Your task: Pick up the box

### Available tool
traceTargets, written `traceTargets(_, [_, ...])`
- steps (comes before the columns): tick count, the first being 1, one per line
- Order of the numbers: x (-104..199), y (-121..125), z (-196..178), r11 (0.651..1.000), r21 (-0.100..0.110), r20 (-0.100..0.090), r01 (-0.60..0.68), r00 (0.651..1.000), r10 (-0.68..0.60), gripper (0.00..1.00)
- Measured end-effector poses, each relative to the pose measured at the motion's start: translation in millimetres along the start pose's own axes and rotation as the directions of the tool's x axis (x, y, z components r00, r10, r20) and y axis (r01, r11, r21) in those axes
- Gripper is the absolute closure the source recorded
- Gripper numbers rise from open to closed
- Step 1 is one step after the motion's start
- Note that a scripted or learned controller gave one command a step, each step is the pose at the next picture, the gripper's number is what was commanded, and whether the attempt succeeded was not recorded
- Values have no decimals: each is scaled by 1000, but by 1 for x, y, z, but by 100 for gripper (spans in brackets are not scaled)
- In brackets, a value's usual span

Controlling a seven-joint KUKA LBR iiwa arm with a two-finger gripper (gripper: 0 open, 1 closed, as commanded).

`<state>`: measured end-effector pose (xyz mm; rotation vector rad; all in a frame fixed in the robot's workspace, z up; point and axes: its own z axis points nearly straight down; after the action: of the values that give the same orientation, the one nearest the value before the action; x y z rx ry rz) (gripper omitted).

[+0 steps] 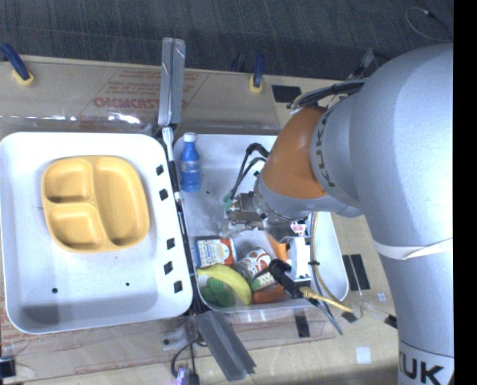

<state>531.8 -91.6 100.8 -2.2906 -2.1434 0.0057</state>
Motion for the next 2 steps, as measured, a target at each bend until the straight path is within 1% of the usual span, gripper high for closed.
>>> traceTargets(1, [23,-53,-90,903,-4,2,430,903,-430,100])
traceTargets(2, [23,-53,-90,903,-4,3,430,903,-430,0])
